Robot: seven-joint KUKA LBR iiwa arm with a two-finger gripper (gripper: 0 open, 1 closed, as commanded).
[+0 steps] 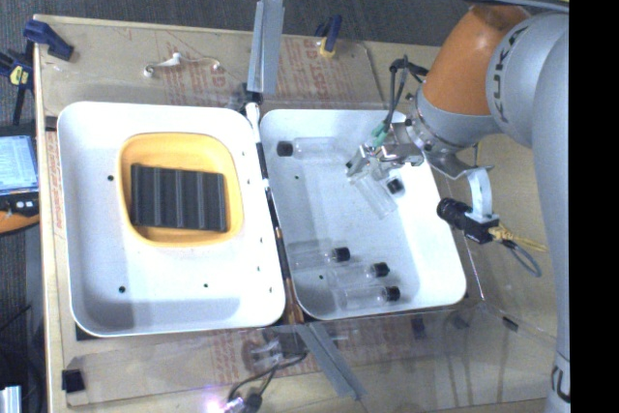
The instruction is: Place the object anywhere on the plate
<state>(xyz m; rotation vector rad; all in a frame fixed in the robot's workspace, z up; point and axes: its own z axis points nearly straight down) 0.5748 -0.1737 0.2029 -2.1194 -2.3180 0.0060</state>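
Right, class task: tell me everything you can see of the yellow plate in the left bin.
The yellow plate is a rounded-corner square with a raised, smooth rim, plastic by its look. It lies flat in the left white bin, toward that bin's far side. A dark ribbed block covers most of its middle, so mainly the rim shows. The claw is over the right bin.

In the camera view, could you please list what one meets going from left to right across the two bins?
Left bin → yellow plate → black ridged block → right bin → clear vials with black caps → gripper.
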